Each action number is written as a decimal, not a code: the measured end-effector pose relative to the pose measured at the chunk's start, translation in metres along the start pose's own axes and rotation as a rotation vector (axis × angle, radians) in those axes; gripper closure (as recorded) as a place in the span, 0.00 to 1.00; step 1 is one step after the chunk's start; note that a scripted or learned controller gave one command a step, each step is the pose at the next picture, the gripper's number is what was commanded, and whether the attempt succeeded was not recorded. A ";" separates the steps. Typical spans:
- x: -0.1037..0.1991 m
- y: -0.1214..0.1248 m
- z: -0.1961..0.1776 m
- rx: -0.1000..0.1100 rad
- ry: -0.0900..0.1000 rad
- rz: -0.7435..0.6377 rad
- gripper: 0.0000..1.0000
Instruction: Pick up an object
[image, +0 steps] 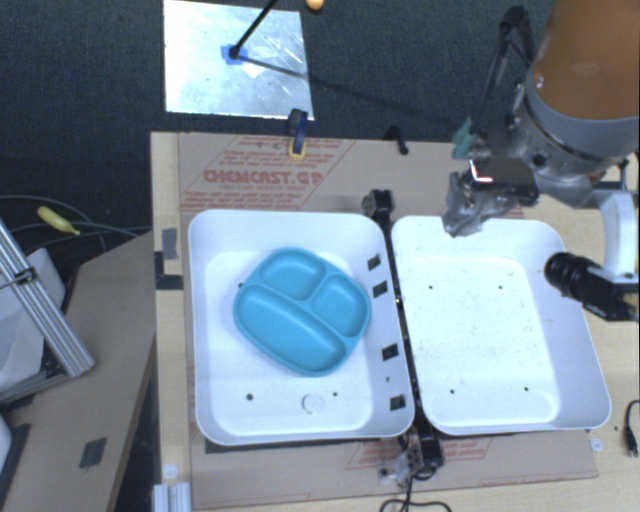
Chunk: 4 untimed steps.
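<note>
The blue plate (302, 310) is the only thing on offer to pick up. It lies flat in the left bin (220, 400), a little toward that bin's far side, with bare white floor around it on all sides. It is a rounded, divided plate with three compartments — one long one along its near-left side and two smaller ones on its far-right side. Its long axis runs on a slant, from the far left of the bin down toward the near right, and the ridge that parts the long compartment from the two small ones follows that same slant.

From the plate outward: the divider between the two bins lies just to its right, and beyond that is the right bin (560, 390). The claw (462, 222) hangs over the far-left corner of that right bin, close to its rim. So the plate lies to the claw's left and nearer the camera, across the divider — well apart, with nothing touching. The single arm reaches in from the right, so in my judgement the coming move must carry the claw leftward over the divider, then turn it so it crosses the plate's rim rather than running along it.

Whether the claw is open or closed I cannot tell; it is dark and small here. Both bins sit on the worktop (270, 170).
</note>
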<state>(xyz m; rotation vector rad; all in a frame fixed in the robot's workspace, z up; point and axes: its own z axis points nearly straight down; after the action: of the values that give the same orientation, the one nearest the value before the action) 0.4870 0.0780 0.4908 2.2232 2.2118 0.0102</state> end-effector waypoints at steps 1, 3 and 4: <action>0.023 -0.001 0.040 0.009 0.000 -0.010 1.00; -0.027 0.000 0.043 0.003 -0.002 0.001 1.00; -0.022 0.000 0.032 0.001 0.000 -0.011 1.00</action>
<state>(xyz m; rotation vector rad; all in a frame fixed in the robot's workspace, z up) 0.4876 0.0556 0.4584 2.2114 2.2247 0.0093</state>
